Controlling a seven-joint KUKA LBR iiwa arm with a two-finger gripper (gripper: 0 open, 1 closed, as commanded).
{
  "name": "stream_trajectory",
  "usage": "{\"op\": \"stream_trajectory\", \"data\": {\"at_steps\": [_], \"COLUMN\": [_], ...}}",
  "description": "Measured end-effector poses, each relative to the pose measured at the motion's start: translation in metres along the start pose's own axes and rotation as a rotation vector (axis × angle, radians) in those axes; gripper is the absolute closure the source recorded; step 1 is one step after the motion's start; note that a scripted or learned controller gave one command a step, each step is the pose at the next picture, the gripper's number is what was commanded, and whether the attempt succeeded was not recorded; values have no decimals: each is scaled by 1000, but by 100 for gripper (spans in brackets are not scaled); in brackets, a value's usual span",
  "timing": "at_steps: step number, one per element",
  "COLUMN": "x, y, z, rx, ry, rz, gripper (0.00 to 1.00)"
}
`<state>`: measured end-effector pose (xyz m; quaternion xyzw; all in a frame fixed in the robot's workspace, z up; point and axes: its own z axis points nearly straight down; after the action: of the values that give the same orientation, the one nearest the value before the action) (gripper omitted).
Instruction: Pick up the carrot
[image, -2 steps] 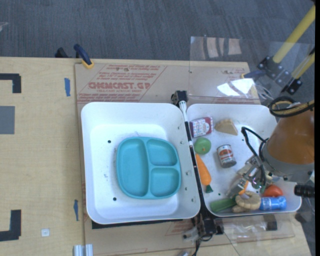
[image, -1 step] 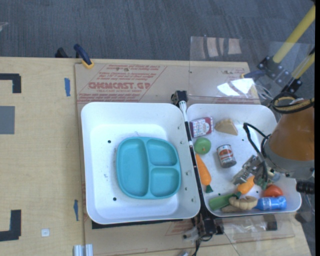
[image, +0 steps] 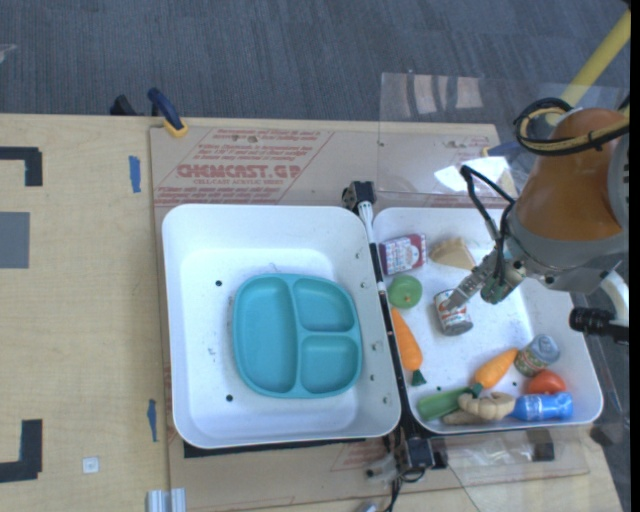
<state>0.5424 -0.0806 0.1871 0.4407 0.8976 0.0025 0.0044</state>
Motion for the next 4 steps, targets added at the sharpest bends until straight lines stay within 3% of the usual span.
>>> {"op": "stream_trajectory", "data": {"at_steps": [1, 2, 3, 4], "x": [0, 13, -1, -4], "y": [-2, -43, -76, -73], "z": [2, 68, 97, 84], "rx": [5, 3, -2, -9], "ry": [2, 0, 1, -9], "rz": [3, 17, -159, -158], "gripper": [0, 0, 0, 100]}}
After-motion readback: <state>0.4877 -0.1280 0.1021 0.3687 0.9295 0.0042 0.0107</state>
